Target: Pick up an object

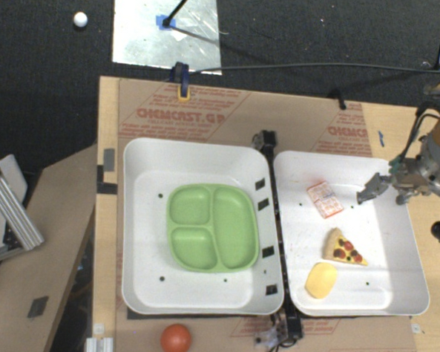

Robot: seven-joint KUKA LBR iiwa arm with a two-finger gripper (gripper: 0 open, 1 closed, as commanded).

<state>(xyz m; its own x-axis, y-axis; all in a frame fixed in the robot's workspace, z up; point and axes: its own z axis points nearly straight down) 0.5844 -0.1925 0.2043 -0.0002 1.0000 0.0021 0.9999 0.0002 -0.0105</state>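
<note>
The right bin (414, 291) holds three objects: a small red-and-white packet (324, 198) near its back, a toy pizza slice (343, 248) in the middle, and a yellow rounded piece (321, 280) near the front. My gripper (388, 193) hangs over the bin's back right part, to the right of the packet and apart from it. Its fingers are spread open with nothing between them. A green divided plate (212, 227) lies in the left bin (142, 167).
A red ball (176, 339) lies on the bench in front of the left bin. A blue clamp (181, 76) sits at the board's back edge. Grey aluminium framing (10, 211) stands at the far left. Black clips line the wall between the bins.
</note>
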